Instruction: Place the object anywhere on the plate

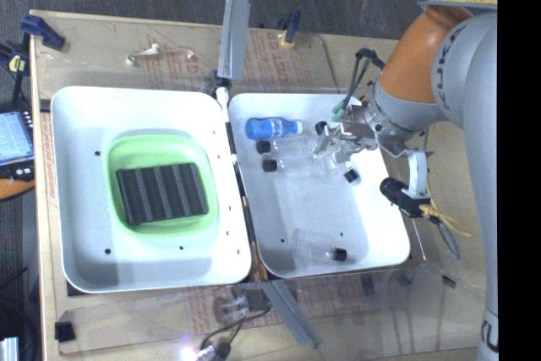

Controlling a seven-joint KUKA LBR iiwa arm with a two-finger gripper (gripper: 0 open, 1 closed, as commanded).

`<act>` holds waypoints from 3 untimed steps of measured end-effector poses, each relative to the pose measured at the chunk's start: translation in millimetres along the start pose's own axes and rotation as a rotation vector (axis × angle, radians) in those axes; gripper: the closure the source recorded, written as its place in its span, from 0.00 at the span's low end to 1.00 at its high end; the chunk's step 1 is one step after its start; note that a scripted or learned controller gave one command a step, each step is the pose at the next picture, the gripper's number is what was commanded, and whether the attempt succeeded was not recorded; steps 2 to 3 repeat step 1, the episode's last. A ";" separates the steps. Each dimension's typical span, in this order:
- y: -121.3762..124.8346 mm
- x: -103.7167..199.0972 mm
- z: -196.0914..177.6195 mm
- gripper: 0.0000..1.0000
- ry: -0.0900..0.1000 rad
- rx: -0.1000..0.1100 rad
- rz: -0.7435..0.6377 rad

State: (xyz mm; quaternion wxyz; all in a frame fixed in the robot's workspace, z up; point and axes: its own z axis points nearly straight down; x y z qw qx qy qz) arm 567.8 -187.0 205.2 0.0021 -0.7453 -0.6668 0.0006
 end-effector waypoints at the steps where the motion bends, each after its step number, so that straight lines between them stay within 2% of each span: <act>1: 0.0 -0.1 -0.1 0.00 0.000 0.000 0.000; 3: 0.0 -0.1 -0.1 0.00 0.000 0.000 0.000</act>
